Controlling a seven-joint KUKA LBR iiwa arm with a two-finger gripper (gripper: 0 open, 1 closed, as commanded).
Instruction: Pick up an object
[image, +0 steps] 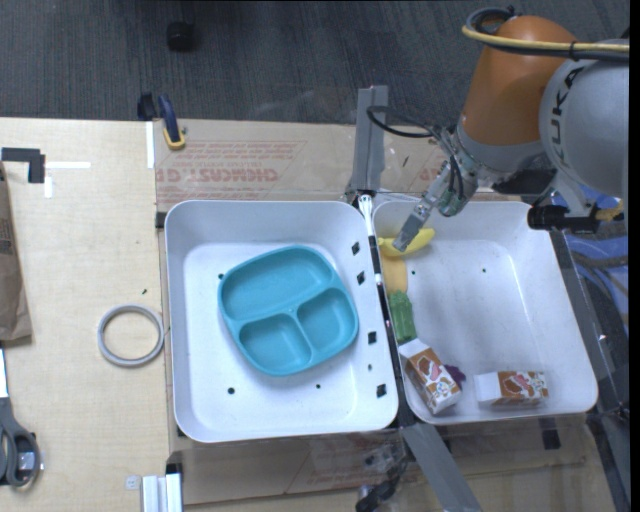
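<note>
In the right bin (500, 290) a yellow banana-like object (422, 239) lies in the far left corner, with a paler yellow piece (394, 272) just below it. My gripper (407, 240) reaches down at a slant from the orange-banded wrist (505, 80), and its tip rests at the yellow object's left end. Along the bin's left wall lies a green object (402, 316). Near the front edge stand a small brown-and-white carton (432, 378) and a small box (512, 388).
The left bin (200, 380) holds a blue divided plate (288, 310). A metal post (368, 140) stands behind the two bins, with cables near the wrist. On the bench to the left lie a tape ring (130, 334) and scissors (18, 452).
</note>
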